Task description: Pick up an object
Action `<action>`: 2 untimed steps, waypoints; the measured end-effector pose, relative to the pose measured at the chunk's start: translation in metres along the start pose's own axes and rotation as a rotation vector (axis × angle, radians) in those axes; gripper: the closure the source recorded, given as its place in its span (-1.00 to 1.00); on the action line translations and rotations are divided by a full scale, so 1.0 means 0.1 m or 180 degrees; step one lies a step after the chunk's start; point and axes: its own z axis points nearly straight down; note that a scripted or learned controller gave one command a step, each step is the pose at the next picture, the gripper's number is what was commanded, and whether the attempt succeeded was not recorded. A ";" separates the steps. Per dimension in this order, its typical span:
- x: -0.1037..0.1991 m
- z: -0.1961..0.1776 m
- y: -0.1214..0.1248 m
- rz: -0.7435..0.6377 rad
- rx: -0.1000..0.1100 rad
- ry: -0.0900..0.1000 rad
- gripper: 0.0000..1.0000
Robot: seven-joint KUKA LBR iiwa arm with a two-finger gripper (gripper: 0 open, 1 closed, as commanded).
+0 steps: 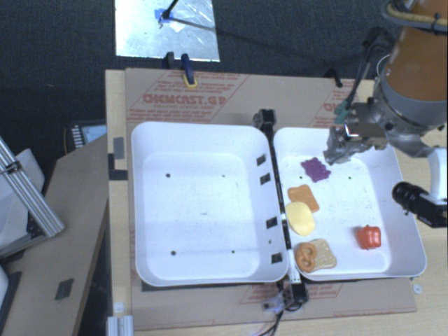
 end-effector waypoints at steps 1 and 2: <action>0.05 -1.27 0.01 0.0004 -0.0005 -0.0001 1.00; 1.10 -1.18 0.01 -0.0025 0.0046 0.0004 1.00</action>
